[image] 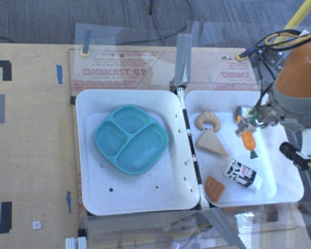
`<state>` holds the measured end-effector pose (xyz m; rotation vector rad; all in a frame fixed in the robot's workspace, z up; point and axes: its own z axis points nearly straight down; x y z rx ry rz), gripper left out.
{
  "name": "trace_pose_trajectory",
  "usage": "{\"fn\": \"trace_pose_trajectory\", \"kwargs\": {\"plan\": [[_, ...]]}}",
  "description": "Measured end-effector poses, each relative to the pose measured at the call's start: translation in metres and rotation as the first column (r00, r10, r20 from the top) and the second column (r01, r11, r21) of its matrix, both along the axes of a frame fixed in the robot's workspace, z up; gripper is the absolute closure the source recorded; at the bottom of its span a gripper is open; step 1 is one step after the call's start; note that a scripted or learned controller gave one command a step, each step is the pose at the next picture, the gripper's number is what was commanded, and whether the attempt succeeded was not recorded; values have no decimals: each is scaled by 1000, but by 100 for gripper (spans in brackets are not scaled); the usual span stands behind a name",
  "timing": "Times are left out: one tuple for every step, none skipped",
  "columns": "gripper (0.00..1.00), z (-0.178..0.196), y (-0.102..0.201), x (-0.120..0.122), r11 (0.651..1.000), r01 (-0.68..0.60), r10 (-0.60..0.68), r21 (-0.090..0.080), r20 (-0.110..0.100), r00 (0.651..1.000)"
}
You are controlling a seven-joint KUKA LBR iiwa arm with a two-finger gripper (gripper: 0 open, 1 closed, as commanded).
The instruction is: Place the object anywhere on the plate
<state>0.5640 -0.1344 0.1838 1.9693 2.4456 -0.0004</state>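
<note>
Right bin: carrot is lying lengthwise, leafy end pointing toward the near edge. Gripper is touching its upper end; finger state indeterminable. Plate is sitting in the left bin.

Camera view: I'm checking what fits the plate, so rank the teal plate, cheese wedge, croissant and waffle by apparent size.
1. Teal divided plate, by far the largest.
2. Cheese wedge.
3. Croissant and waffle look about alike; I wouldn't rank them.
</note>
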Motion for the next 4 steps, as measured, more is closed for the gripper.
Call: {"fn": "trace_pose_trajectory", "kwargs": {"plan": [[100, 1, 75, 38, 1000, 19, -19, 1, 2, 1000], [100, 2, 163, 66, 922, -388, 388, -1, 4, 922], [100, -50, 236, 59, 694, -720, 720, 1, 1, 694], [0, -50, 235, 59, 695, -719, 719, 1, 1, 695]]}}
